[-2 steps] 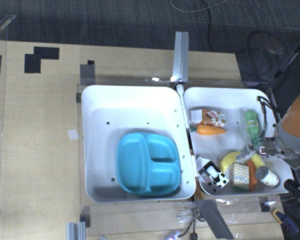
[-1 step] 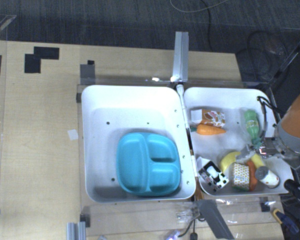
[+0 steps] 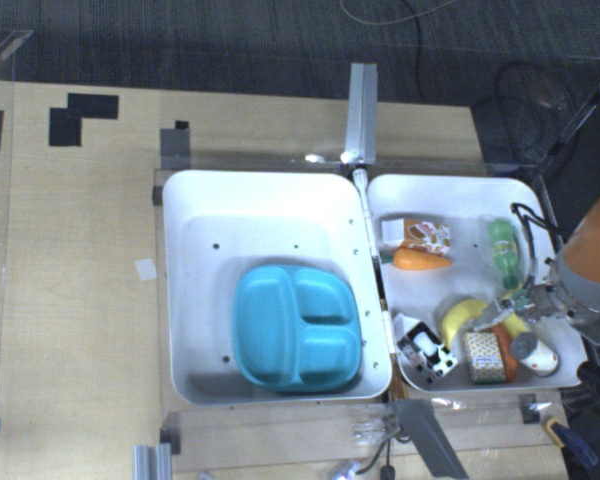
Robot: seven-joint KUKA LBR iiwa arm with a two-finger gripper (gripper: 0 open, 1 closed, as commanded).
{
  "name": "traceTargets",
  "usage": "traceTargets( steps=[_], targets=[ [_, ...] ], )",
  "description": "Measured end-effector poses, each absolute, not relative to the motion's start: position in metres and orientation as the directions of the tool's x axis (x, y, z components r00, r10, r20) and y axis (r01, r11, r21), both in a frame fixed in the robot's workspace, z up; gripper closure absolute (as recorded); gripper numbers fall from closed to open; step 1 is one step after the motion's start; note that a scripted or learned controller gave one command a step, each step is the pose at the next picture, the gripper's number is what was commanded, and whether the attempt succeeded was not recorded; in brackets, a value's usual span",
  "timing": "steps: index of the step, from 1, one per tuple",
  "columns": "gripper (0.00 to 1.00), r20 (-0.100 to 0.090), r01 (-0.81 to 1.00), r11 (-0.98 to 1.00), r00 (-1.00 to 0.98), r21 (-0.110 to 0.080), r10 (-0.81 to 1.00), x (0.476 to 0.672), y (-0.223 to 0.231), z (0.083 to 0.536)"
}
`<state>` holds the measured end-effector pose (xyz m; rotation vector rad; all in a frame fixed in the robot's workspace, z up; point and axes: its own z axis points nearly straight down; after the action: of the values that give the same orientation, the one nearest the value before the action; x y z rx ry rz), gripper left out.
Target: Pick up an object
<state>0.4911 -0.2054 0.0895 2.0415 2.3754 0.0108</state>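
On the wooden bench (image 3: 70, 298), the left white bin (image 3: 195, 268) holds a blue plastic divided tray (image 3: 298, 326). The right white bin (image 3: 450, 190) holds an orange carrot (image 3: 421, 260), a yellow banana (image 3: 461, 317), a green bottle (image 3: 503, 246) and a printed snack packet (image 3: 427, 235). The claw (image 3: 510, 315) hangs low over the banana's right end.

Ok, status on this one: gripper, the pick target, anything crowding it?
Gripper low in right bin, over the banana; finger state unreadable. Nothing seen held. Crowded: box, black-and-white toy and green bottle nearby.
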Motion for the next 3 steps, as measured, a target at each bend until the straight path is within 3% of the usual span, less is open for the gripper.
traceTargets(
  steps=[1, 2, 3],
  targets=[
    [1.0, -0.004, 0.988, 0.152, -0.152, 0.017, 0.988, 0.494, -0.205, 0.101],
    [1.0, -0.002, 0.998, 0.066, -0.066, 0.005, 0.998, 0.488, -0.206, 0.118],
    [1.0, -0.001, 0.998, 0.068, -0.068, 0.005, 0.998, 0.532, -0.139, 0.174]
  ],
)
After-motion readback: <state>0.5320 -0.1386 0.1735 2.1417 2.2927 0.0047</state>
